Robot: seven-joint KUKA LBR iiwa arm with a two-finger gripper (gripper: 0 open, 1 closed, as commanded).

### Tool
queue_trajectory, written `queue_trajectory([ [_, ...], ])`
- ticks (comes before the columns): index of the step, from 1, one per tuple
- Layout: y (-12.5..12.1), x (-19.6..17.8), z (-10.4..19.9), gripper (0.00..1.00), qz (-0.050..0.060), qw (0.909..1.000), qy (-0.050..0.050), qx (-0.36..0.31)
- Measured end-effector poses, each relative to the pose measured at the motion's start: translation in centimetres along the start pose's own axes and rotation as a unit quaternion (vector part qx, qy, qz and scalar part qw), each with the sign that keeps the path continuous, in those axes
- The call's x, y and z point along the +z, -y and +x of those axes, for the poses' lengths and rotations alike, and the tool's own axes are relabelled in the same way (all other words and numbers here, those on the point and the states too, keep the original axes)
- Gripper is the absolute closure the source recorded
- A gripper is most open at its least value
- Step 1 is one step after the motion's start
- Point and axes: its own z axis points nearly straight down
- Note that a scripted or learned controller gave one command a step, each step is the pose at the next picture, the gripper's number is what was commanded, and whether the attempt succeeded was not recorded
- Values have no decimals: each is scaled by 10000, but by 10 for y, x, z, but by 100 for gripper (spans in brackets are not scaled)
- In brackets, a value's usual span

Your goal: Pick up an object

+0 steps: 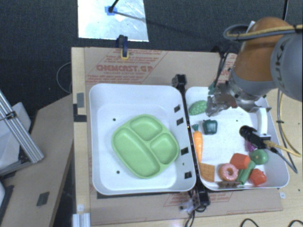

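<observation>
The tool point(211, 109) hangs low over the far left corner of the right bin point(223, 143), carried by the grey, orange-banded arm point(259, 51) that reaches in from the right; whether the tool is apart or together cannot be told from this slant, and nothing can be seen held in it. Just to its left lies a green leafy piece point(197, 108), close against the bin's far wall, and just nearer than the tool sits a dark teal pepper point(209, 126). These two are the likeliest targets, judging by how the tool is set almost above them. Farther out, an orange carrot point(198, 145) lies along the bin's left wall, with a tan cracker point(207, 170) at its near end. The rest of the toy food is crowded into the near right corner, probably where it has slid or been dropped: a pink doughnut point(229, 172), an orange-red block point(240, 160), a green stick point(245, 173), a red piece point(258, 177) and a green and purple piece point(259, 156). That crowding leaves the middle of the bin bare and the two pieces by the tool easy to reach singly. The left bin point(109, 109) holds a pale green divided plate point(144, 145), well apart from the tool. Both bins rest side by side on the table point(124, 68).
</observation>
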Motion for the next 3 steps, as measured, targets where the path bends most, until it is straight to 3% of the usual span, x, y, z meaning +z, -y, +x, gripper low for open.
queue_trajectory([
  [1,-4,5,54,100,3,10000,1,5],
  [2,18,19,112,100,14,10000,0,4],
  [3,23,15,103,100,9,10000,10,47],
])
